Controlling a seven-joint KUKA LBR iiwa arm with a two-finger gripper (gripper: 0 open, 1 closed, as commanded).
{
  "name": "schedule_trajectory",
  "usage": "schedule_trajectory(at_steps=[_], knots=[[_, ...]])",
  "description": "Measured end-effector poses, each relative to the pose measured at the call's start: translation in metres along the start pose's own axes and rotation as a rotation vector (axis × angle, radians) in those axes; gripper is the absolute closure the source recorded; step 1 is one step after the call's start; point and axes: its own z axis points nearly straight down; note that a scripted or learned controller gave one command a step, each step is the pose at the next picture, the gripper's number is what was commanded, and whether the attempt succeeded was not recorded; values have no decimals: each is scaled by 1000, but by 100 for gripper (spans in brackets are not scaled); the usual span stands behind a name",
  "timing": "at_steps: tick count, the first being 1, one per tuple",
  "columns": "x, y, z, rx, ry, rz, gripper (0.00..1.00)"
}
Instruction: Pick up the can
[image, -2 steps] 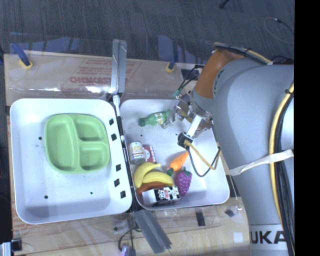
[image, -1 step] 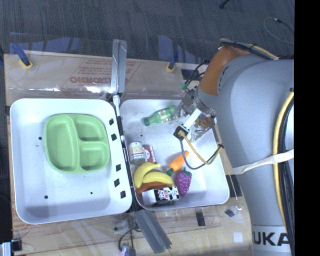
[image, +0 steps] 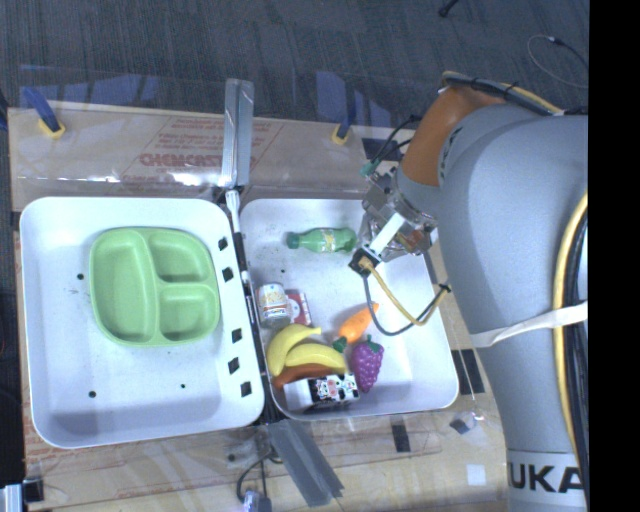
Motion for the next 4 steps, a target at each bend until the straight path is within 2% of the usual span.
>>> schedule_trajectory(at_steps=[1,2,3,4], knots=[[-1,6,-132,-14,9,-84,100],[-32,-27,-8,-7,6,139,100],[-12,-77,29,-9,6,102,100],[-29,-73,29,-6,7,227,100]])
